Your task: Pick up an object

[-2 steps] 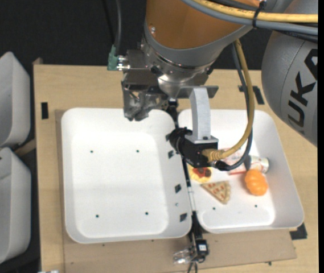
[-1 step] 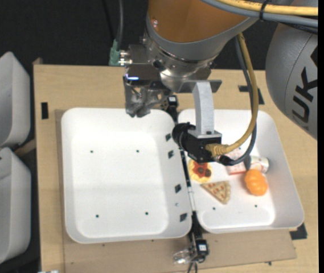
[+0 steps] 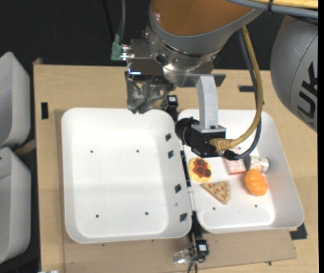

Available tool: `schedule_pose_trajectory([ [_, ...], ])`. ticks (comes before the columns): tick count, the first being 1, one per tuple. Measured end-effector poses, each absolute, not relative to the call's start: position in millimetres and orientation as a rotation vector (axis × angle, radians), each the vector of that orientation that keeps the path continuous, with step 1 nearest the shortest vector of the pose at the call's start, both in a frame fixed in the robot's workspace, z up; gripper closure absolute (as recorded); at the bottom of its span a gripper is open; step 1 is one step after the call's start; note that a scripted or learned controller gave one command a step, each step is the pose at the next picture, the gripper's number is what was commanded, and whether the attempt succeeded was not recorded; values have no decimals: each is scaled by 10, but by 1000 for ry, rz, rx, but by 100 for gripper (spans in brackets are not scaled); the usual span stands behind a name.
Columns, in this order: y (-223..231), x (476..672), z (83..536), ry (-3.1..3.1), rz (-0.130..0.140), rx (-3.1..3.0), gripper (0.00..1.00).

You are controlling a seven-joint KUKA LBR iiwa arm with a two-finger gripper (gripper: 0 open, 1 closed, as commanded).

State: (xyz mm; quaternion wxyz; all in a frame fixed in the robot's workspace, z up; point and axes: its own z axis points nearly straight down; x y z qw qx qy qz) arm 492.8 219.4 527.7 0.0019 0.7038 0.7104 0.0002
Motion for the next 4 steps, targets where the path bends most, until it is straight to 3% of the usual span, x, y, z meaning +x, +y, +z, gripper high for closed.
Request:
schedule_pose_trajectory([
  [1, 2209, 4901, 5088, 2225, -5, 2217, 100],
  [3, 2197, 4927, 5307, 2229, -2, 2209, 100],
  [4, 2208, 4902, 5036, 2227, -6, 2216, 100],
])
